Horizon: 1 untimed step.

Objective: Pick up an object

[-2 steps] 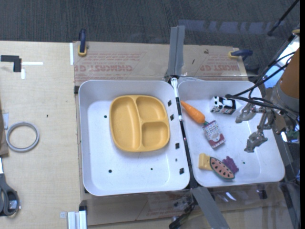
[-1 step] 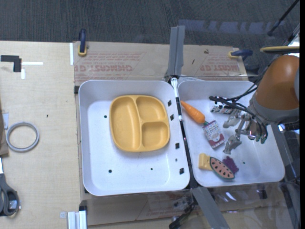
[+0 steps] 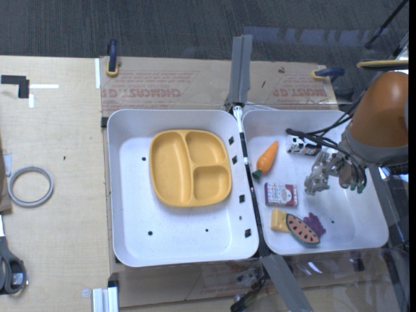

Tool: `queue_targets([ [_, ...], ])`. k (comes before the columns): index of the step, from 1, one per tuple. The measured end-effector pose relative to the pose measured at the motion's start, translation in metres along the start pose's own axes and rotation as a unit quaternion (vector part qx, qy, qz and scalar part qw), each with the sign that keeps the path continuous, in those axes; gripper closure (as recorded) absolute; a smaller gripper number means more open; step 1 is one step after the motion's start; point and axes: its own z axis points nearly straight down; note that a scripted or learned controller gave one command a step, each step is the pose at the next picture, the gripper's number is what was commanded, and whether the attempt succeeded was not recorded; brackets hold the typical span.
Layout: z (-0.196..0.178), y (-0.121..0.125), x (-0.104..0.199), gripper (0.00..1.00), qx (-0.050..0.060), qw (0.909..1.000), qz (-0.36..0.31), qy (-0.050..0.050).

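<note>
The gripper, its state not discernible, is hovering in the right bin beside the carrot, red packet and watermelon slice.

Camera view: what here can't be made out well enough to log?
- Pincer: small and tangled with cables; open or shut is unclear, and nothing shows between its tips.
- Red packet: label too small to read.
- Purple item: partly behind the watermelon slice; identity unclear.
- Arm: cut off by the right edge.
- Scissors: cut off by the left edge.
</note>
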Motion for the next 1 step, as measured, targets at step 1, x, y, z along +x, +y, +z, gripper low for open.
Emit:
queue_targets([
  [1,-0.0440,0.0039,-0.0019,1.00,0.000,0.9995,-0.030,-0.002],
])
